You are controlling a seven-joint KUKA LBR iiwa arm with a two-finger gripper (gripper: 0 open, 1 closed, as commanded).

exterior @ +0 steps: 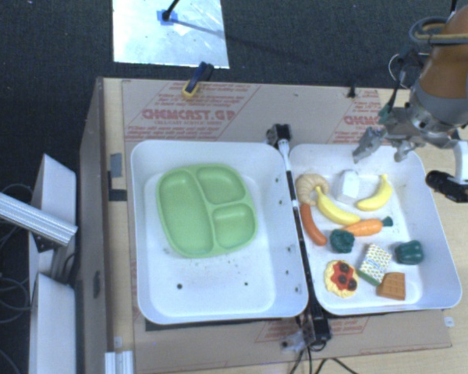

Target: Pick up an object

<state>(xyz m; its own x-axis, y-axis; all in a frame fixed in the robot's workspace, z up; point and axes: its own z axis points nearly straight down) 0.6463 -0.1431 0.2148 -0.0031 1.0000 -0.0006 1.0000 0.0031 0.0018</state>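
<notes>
Grey two-finger gripper [384, 147] hovers over right white bin's [444, 283] far edge, fingers spread wide, holding nothing. Long yellow toy banana [335, 209] lies mid-bin, long axis upper-left to lower-right. Bench board [218, 104] reads "CHEMCAST GP".

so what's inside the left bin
The left bin holds one green tray with three compartments, all bare. A few dark specks dot the bin floor in front of it. Whatever lies under the tray is covered.
</notes>
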